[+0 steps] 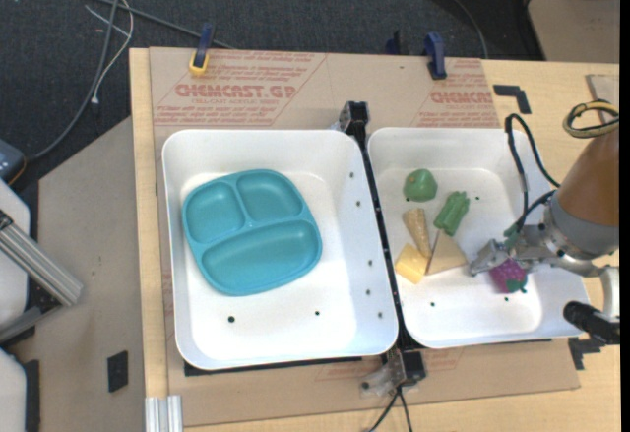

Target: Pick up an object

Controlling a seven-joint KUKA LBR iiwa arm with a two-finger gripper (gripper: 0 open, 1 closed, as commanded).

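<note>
Resting on a cardboard-covered bench [295,86] above dark carpet [79,27], two white bins sit side by side. The right bin [472,322] is the landmark: the gripper [495,258] sits low at its right side, finger state cannot be told. A purple object [509,275] lies touching it, right of the yellow wedge [425,261].
</note>
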